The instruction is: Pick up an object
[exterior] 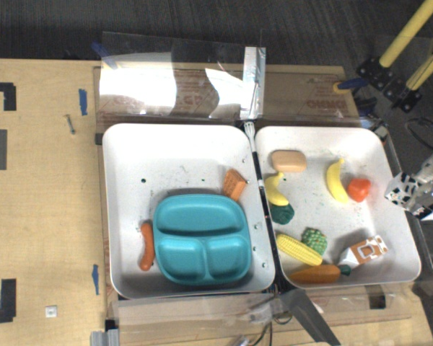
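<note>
The left bin (pixel 123 150) holds an orange hot dog (pixel 146 246), a teal divided tray (pixel 200 238) and an orange block (pixel 234 184). The right bin (pixel 390 215) holds a tan bread loaf (pixel 288 161), corn cob (pixel 299 249), carrot (pixel 315 274), yellow banana (pixel 336 181), red-orange tomato (pixel 359 189) and small carton (pixel 368 250). The gripper (pixel 418 191) sits at the bin's right rim; whether it is apart or together I cannot tell.

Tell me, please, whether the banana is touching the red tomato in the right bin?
Touching. The camera view shows the banana's lower end meeting the red tomato's left side, with no white bin floor between them.
</note>
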Robot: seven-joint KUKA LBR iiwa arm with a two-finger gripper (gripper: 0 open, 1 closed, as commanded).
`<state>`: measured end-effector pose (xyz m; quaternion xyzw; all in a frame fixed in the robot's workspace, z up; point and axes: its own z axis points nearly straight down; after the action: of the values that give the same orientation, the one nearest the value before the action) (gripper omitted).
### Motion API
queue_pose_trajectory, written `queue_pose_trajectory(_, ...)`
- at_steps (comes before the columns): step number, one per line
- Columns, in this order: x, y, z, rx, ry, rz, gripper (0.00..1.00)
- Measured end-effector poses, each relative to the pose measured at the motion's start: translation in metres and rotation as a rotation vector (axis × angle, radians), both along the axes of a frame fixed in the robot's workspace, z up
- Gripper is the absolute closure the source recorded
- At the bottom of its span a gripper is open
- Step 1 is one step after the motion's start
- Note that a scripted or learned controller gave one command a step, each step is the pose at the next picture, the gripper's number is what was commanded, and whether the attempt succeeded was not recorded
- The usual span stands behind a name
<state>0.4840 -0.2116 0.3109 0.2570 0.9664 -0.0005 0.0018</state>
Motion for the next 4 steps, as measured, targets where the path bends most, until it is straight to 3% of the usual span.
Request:
queue_pose_trajectory(1, 0.054, -0.012, -0.005, -0.001, -0.002, 0.003, 1.0)
queue_pose_trajectory(2, 0.069, 0.007, -0.045, 0.002, 0.002, 0.066, 1.0)
queue_pose_trajectory(3, -0.003, -0.013, 0.0, 0.001, -0.002, -0.195, 1.0)
queue_pose_trajectory(4, 0.05, -0.011, -0.025, 0.0, -0.002, -0.097, 1.0)
